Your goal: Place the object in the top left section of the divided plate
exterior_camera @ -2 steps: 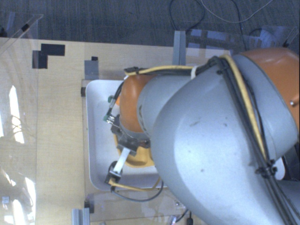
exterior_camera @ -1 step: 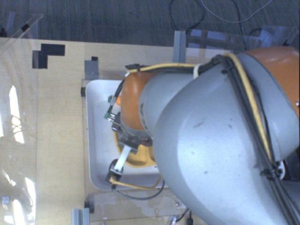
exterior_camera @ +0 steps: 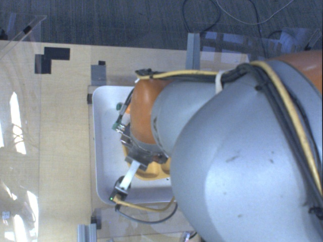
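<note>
Object to be placed: cannot be picked out. Nothing identifiable as it lies on the bare parts of the shallow white plastic bin (exterior_camera: 103,150).

Divided plate: a sliver of yellow-orange rounded rim (exterior_camera: 151,174) in the bin's middle, under the wrist, is probably it. Sections are not readable.

Gripper (exterior_camera: 144,158): dark metal assembly below the orange wrist band (exterior_camera: 141,112), over the bin's middle, directly above the yellow sliver. Open or closed: cannot tell, the wrist body covers it. Whether it holds anything: cannot tell.

Grey arm body (exterior_camera: 237,155) covers the bin's right part and beyond. A yellow cable (exterior_camera: 146,206) loops along the bin's near rim; a small white bracket with a dark tip (exterior_camera: 123,181) hangs toward the bin's near left corner.

Risks, as judged:
- A release over the wrong section. The wrist sits over the plate's middle, so a small offset could put the object on a divider or in a neighbouring section.
- An empty grasp: the release motion would deliver nothing.
- The cable loop or bracket could drag the bin rim or nudge the plate as the wrist turns.
- The bin could shift on the pale wooden desk (exterior_camera: 55,150) if the arm presses down.
</note>
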`<act>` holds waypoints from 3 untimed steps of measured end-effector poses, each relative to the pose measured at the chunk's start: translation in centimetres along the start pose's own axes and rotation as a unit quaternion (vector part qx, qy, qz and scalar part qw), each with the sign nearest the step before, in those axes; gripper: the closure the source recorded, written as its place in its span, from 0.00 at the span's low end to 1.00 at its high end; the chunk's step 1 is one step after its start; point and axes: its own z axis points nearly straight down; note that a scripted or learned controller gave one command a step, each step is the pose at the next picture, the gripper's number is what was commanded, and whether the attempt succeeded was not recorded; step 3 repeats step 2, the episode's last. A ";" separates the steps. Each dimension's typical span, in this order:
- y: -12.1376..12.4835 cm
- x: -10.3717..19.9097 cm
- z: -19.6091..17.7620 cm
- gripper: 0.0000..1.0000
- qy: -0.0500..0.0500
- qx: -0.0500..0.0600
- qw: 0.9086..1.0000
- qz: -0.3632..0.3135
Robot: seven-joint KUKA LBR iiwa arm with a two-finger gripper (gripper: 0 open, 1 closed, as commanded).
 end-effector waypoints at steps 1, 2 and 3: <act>0.1 -0.1 -0.3 1.00 0.000 0.000 0.998 0.067; 0.7 0.2 5.2 1.00 0.007 -0.006 0.994 0.110; 0.7 0.2 5.2 1.00 0.007 -0.006 0.994 0.110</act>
